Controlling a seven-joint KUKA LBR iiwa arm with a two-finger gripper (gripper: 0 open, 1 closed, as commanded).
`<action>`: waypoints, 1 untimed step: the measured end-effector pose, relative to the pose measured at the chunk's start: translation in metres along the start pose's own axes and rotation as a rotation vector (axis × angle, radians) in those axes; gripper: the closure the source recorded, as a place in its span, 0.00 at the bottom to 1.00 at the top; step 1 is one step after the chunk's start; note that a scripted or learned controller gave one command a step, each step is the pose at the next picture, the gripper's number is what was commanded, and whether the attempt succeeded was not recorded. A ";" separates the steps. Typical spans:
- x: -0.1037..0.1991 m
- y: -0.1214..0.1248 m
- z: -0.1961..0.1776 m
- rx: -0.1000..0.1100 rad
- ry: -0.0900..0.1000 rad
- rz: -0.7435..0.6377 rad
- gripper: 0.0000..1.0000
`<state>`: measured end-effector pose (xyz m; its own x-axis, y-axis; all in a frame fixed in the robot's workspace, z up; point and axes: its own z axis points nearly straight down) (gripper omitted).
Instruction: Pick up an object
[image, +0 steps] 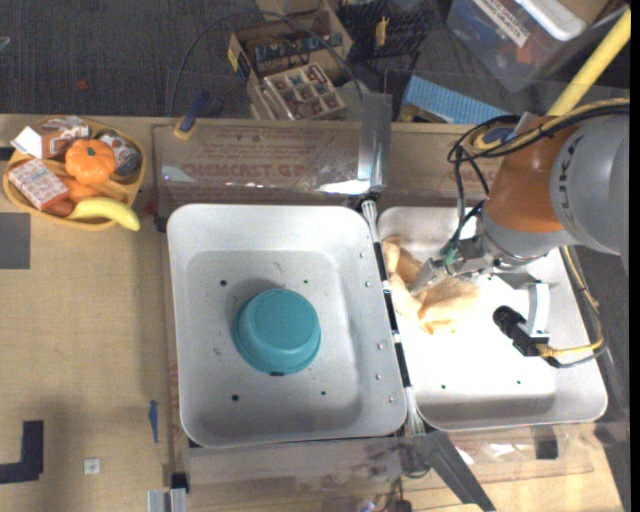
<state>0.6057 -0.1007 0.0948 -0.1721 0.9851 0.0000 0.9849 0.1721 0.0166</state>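
1. From where I stand, the arm (560, 180) reaches in from the right and hangs low over the right bin (520, 400), its orange band above the wrist.
2. The gripper (445, 265) sits at the left part of that bin, right down among some pale, tan-coloured objects (445, 300) lying close to the wall shared with the left bin (200, 250).
3. Whether the tool is wide, narrow or closed on anything I cannot tell; the wrist and the blurred pale things hide that detail.
4. One pale piece (400, 262) lies just beside the dividing wall, a little above the others.
5. A teal bowl (278, 330) rests upside down in the middle of the left bin, well apart from the arm.
6. My judgement: the reach and descent look done, the grasp is at best in progress, and the lift is left. Nothing appears clear of the bin floor.
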 end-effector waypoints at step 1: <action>-0.002 0.002 -0.012 -0.008 -0.001 0.004 1.00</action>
<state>0.6076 -0.1024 0.1072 -0.1679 0.9858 -0.0006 0.9855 0.1678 0.0245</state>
